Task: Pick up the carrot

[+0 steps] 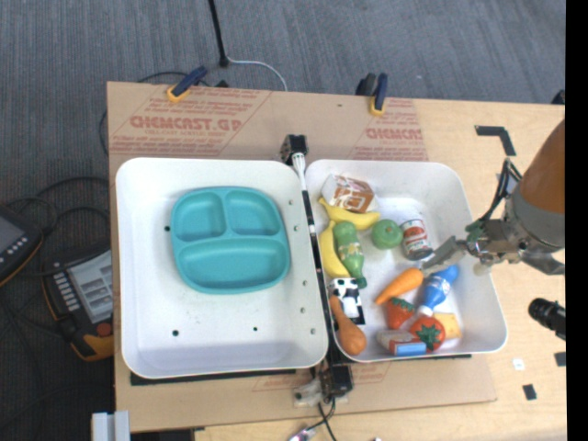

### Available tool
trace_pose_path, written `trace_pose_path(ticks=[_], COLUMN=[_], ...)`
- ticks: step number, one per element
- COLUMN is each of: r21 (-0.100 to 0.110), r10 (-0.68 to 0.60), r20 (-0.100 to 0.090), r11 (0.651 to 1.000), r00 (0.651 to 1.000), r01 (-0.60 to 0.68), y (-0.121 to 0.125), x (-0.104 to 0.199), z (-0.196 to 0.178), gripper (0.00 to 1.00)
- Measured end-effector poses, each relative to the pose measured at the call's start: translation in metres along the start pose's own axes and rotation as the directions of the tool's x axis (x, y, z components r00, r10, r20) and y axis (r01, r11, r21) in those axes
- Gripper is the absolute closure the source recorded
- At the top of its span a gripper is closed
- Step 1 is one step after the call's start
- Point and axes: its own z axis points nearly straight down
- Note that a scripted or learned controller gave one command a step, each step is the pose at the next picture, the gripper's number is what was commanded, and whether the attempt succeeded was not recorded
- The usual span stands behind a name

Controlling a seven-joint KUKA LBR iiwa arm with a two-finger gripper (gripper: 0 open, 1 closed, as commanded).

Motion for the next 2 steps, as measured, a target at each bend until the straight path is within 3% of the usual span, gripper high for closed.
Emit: trace_pose_path(ticks=[1,2], r21=[-0.004,-0.017], r10=[-0.058,0.529], r20=[0.0,-0.004], r11=[0.998,0.848], r00=[0.998,0.848], r01=[0.058,-0.529], y=[-0.001,0.002], x=[0.054,0.075], z=[0.128,0.128], gripper=[0.0,0.0])
